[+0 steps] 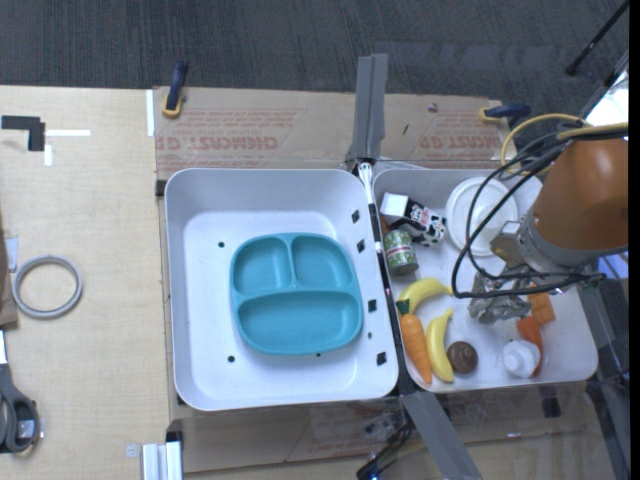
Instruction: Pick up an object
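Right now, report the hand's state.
Hand: cannot be told; it hangs low over the right bin, near the bananas.

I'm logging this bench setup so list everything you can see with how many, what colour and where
Bins: two, white, side by side on the bench.
Divided plate: one, teal, middle of the left bin.
Bananas: two, yellow, right bin near its left wall.
Carrot: one, orange, right bin, beside the bananas.
Small can: one, green, right bin, upper left.
Black and white toy: one, above the can.
Round brown item: one, right bin, front.
White dish: one, right bin, back.
Tape roll: one, grey, on the bench at far left.
Clamps: two, blue and yellow, back edge.
Arm: one, grey and orange, over the right bin.
Gripper: one, low over the right bin.
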### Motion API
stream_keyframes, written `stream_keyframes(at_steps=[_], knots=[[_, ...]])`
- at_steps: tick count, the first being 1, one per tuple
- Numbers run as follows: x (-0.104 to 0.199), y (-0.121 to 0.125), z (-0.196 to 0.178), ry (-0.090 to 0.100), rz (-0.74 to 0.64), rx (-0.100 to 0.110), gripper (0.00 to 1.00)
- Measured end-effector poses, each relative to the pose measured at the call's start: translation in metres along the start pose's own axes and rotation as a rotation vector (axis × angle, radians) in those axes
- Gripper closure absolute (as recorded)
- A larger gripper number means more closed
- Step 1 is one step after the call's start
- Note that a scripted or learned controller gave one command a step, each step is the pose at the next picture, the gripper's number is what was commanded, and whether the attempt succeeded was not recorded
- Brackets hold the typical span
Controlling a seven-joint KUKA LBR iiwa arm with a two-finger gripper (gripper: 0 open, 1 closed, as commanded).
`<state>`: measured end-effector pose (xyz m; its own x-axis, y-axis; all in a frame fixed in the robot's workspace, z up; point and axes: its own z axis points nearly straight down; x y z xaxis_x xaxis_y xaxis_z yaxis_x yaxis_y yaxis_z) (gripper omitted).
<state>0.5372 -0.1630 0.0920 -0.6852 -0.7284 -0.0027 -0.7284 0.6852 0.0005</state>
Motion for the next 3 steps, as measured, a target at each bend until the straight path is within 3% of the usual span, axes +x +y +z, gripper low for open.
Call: stream_keyframes(at_steps=[1, 2, 3], knots=[[-0.097, 0.053, -0.1, -0.002, 0.203, 0.002, 1.0], [-0.128, -0.007, -0.16, -0.003, 0.069, 0.004, 1.0], [-0.129, -0.008, -0.17, -0.009, 0.073, 0.005, 1.0]])
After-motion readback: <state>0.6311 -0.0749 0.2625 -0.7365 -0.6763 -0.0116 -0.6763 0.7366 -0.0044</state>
